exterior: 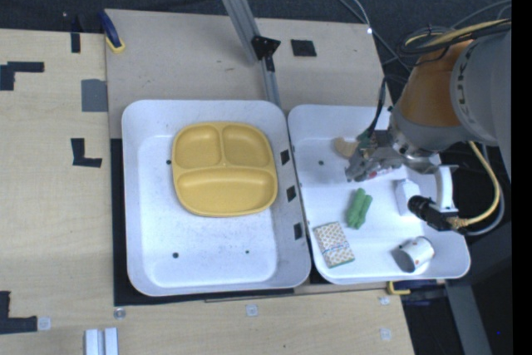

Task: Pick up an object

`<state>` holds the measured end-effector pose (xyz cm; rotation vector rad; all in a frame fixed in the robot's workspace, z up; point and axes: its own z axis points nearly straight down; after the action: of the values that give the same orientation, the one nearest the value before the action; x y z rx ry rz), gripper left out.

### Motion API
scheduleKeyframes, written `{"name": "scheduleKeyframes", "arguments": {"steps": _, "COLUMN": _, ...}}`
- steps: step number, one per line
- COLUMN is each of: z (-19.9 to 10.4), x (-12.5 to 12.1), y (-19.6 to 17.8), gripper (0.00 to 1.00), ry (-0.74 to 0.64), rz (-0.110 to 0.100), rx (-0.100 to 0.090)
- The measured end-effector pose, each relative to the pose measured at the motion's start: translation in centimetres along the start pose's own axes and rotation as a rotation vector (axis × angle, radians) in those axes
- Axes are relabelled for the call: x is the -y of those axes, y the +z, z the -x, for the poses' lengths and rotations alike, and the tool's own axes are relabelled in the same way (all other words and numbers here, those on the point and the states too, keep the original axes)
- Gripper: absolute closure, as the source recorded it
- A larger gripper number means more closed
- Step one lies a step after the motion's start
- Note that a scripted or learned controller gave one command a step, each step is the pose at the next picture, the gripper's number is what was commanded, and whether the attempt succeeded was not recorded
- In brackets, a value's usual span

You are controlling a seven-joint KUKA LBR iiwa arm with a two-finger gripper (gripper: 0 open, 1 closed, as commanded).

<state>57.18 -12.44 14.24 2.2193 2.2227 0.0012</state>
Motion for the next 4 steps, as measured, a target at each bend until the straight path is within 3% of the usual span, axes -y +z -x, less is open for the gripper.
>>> {"name": "scheduleKeyframes", "arguments": {"steps": 1, "z": 0.4, "x": 0.8, "y": -4.8, "gripper": 1.00, "ry": 0.001, "rz": 0.001, "rx": 0.000}}
{"name": "scheduleKeyframes", "arguments": {"steps": 2, "z": 0.3, "x": 0.7, "y": -6.7, "gripper": 1.00, "ry": 0.000, "rz": 0.000, "rx": 0.000}}
{"name": "scheduleKeyframes", "arguments": {"steps": 4, "z": -9.5, "x": -0.1, "y": -6.3, "gripper": 1.00, "ry": -0.005, "rz": -0.003, "rx": -0.001}}
